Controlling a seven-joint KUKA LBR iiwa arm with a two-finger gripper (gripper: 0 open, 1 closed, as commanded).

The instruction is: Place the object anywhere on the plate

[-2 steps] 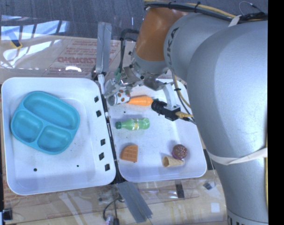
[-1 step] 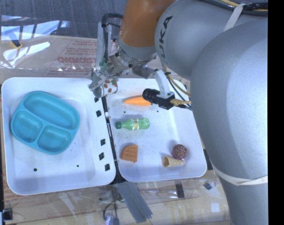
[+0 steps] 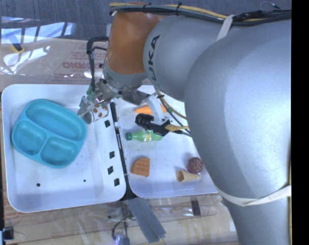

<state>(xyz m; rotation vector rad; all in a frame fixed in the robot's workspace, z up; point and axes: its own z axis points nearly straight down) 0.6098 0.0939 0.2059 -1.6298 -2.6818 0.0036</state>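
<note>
Gripper (image 3: pixel 88 107) over left bin (image 3: pixel 22 198), beside blue three-section plate (image 3: pixel 48 131); small white object with red dots (image 3: pixel 99 111) sits at its tip, grip unclear. Right bin (image 3: pixel 159 188): one green bottle (image 3: pixel 144 136), one waffle (image 3: pixel 140 166), one ice-cream cone (image 3: pixel 186 175), one brown ball (image 3: pixel 195 164).

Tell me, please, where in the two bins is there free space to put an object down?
The left bin has a bare floor in front of the blue divided plate, whose three compartments are also bare. The right bin is crowded: green bottle, waffle and ice cream cone. The end effector hangs by the plate's right edge.
</note>
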